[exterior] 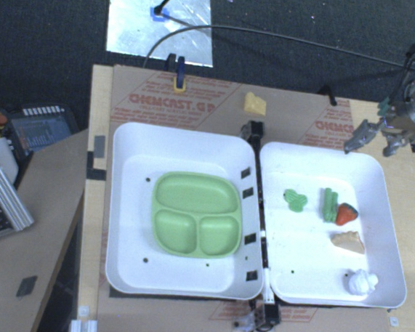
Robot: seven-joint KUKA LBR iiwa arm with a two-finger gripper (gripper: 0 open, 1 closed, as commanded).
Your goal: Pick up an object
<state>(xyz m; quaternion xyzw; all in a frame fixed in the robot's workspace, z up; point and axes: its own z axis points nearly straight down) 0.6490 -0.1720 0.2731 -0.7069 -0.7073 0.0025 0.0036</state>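
Observation:
My gripper (376,141) hangs at the upper right, above the far edge of the right bin (318,156), with its two fingers spread apart and nothing between them. In the right bin lie a small green broccoli-like piece (295,201), a green bar (330,205), a red strawberry (347,214), a tan bread-like piece (348,241) and a white crumpled object (359,283). All of them sit below and well apart from the gripper.
The left bin (132,154) holds a green divided plate (194,214). A yellow block (255,103) lies on the cardboard behind the bins. A yellow-handled clamp (179,73) and a cable sit at the back. A control box (39,132) stands at the left.

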